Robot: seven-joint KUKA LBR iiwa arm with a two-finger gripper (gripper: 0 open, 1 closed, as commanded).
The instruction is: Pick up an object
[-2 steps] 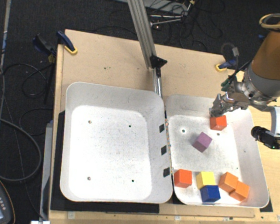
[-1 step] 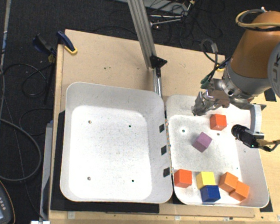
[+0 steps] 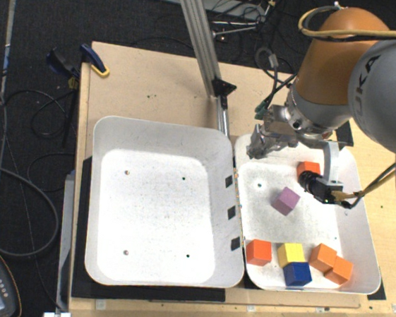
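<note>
Camera view, looking down at a slant on a wooden worktop [image 3: 157, 78] bearing two white bins: the arm's gripper [image 3: 262, 146] hangs over the upper left corner of the right bin [image 3: 366, 241]. Whether its fingers stand wide or narrow cannot be told. Nearest, a purple cube [image 3: 286, 200] lies below and to the right of the gripper, apart from it. Orange, yellow and blue blocks [image 3: 298, 262] crowd the bin's bottom edge, farther off.

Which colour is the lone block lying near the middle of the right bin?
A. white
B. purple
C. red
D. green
B: the purple block sits apart in the right bin, with the orange, yellow and blue blocks clustered along the near edge.
</note>
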